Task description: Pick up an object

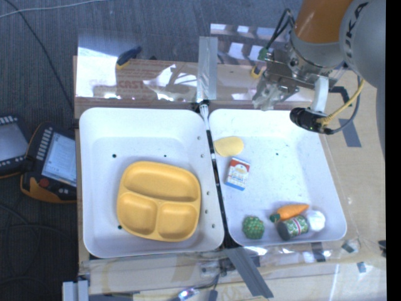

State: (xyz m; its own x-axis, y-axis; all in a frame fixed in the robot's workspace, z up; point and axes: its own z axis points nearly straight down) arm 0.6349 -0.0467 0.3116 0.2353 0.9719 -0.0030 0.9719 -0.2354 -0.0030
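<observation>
The desk (369,187) carries two shallow white bins side by side. The left bin (100,168) holds a yellow divided tray (158,200), lying flat toward its near half. The right bin (294,162) holds the smaller things: a green-labelled bottle (299,224) lying on its side by the near right corner, with an orange carrot (292,211) touching it just above; a small red and white carton (237,173) near the bin's middle-left; a pale yellow lemon-shaped piece (229,145) just above the carton, close to the divider; and a green broccoli piece (253,227) at the near edge, left of the bottle. The gripper (269,97) hangs over the far rim of the right bin, above and right of the lemon-shaped piece, well apart from everything in the bin; nothing sits in it, and how wide it stands I cannot tell.
</observation>
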